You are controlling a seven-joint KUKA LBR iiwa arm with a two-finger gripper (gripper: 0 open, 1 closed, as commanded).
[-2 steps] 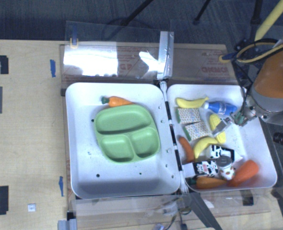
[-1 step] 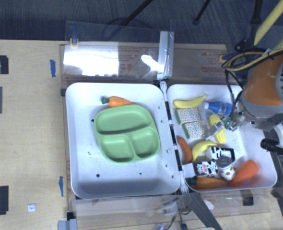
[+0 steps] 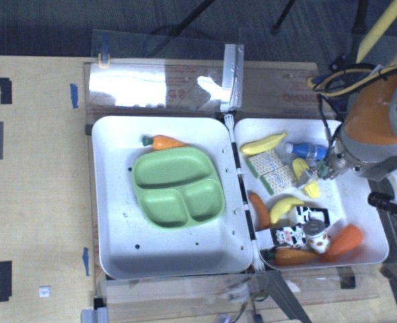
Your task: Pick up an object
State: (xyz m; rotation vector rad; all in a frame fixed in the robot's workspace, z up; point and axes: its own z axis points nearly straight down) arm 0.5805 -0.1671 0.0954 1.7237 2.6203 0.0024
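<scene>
In the right bin (image 3: 380, 237), near its upper middle, the gripper (image 3: 314, 173) is low among the objects, and the grey arm (image 3: 373, 123) with its orange band reaches in from the right side. The tip is small and partly mixed with the things around it, so whether it is apart or together cannot be told, and nothing is seen clearly held.

The step in hand seems to be the approach or the descent on a target, before any lift. The nearest candidates are a small yellow piece (image 3: 311, 190) just below the tip, the blue bottle (image 3: 305, 151) just above it, and the patterned card (image 3: 271, 169) to its left. The next move probably calls for a close on one of these and then a straight rise, without dragging the neighbours, because the objects lie close together.

The bin also holds a yellow banana (image 3: 264, 143) near the top, curved and smooth, and a second banana (image 3: 285, 208) lower down. An orange carrot (image 3: 344, 241) lies in the lower right corner, tapered and glossy like plastic toy food. Beside it there is a black and white box (image 3: 299, 226) with hard printed faces.

The left bin (image 3: 111, 200) is a shallow white plastic shape with round corners. It bears a green divided plate (image 3: 178, 186), matte and with three compartments, and a small carrot (image 3: 165, 142) touches its upper edge.
</scene>
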